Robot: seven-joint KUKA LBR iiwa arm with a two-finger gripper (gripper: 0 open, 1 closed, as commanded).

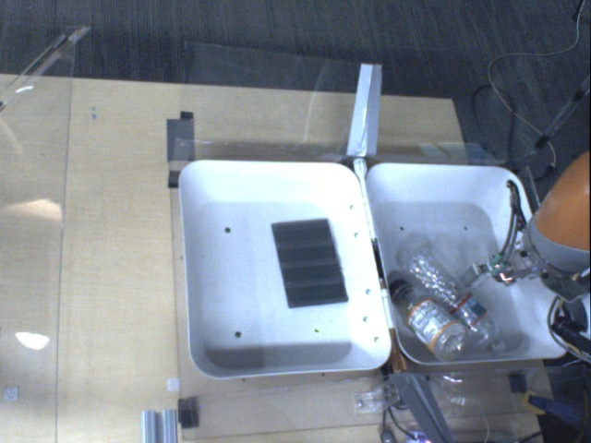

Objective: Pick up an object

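Observation:
A black ribbed rectangular pad (309, 263) lies flat in the middle of the left bin (208, 201). In the right bin (434, 192), a crumpled clear plastic bottle (430, 273) lies beside a second clear bottle with a brownish label (441, 327) near the front wall. My gripper (500, 270) reaches in from the right, low over the right bin and just right of the bottles. The orange band of the arm (565, 215) sits above it at the frame's right edge. Nothing shows in the gripper's hold.
A clear upright divider post (366, 109) stands behind the seam between the bins. Cables (526, 63) hang at the back right, and clutter (416, 413) lies below the right bin. Bare wooden bench (92, 247) spreads to the left.

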